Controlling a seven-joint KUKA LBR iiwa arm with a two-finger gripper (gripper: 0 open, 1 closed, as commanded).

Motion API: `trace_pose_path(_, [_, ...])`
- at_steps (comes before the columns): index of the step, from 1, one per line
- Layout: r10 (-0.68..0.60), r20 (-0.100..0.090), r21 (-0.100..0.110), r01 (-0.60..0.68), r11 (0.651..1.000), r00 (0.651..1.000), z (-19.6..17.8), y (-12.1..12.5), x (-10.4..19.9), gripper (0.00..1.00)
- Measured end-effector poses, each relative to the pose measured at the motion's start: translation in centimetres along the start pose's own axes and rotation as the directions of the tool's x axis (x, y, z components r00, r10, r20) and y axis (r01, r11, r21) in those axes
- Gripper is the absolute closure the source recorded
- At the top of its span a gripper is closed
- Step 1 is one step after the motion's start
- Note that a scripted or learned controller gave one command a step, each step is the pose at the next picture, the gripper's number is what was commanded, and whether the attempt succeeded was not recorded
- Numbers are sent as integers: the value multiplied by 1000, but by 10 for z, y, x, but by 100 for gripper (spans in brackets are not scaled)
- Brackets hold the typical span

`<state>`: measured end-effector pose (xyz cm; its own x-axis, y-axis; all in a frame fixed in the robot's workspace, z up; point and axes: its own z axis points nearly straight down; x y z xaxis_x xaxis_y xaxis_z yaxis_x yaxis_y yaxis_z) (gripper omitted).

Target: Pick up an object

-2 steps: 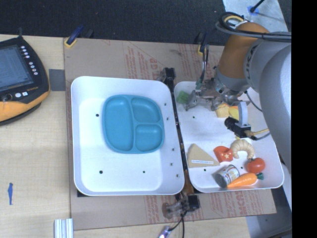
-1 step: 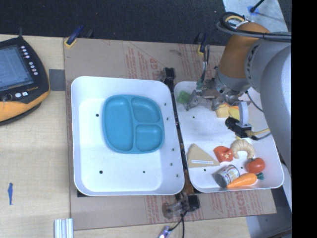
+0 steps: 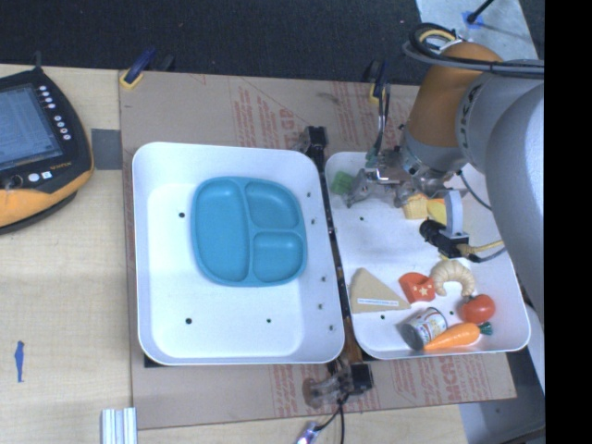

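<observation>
Gripper (image 3: 375, 185) low in right bin's (image 3: 375, 234) upper left corner, fingers spread, nothing between them.
Green piece (image 3: 343, 182) just left of it, touching or not: can't tell. Cheese wedge (image 3: 375, 291), croissant (image 3: 455, 274), tomato (image 3: 477, 307), carrot (image 3: 455, 338), can (image 3: 425, 326) lower right. Left bin (image 3: 157, 248) holds blue plate (image 3: 248, 229). Cardboard over wood bench (image 3: 65, 313); pendant (image 3: 37, 146) upper left.
</observation>
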<state>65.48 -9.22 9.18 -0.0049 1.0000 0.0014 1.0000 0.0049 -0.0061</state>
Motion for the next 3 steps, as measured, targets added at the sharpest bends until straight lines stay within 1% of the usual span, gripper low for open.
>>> trace_pose_path(2, [0, 1, -3, 0, 1000, 1000, 0, 1, -1, 0])
trace_pose_path(3, [3, 1, -3, -3, 1000, 1000, 0, 0, -9, 0])
